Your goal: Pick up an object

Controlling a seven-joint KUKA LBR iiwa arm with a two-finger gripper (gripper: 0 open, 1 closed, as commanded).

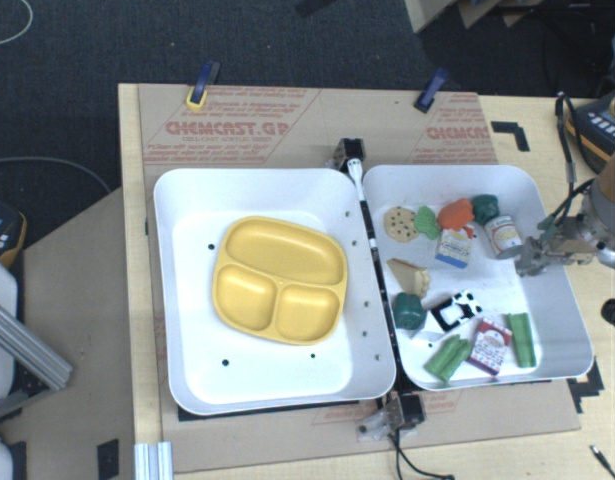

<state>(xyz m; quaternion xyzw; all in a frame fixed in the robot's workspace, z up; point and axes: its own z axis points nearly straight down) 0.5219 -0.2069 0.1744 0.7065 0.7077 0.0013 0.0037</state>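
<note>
The right bin (547, 313) holds several small toy foods: a round cookie (399, 223), an orange piece (454, 214), a dark green piece (484, 208), a small can (503, 234), a blue and white carton (452, 249), a tan wedge (409, 274), a teal lump (408, 312), a black and white block (455, 311), a red packet (489, 347) and green pieces (445, 357). My gripper (540, 254) hangs at the bin's right edge, just right of the can. Nothing shows between its fingers.
The left bin (187, 268) holds a yellow three-compartment tray (279, 278). Both bins rest on a cardboard sheet (287, 123) clamped at the back. Cables and a yellow device (597, 128) lie at the far right, near the arm.
</note>
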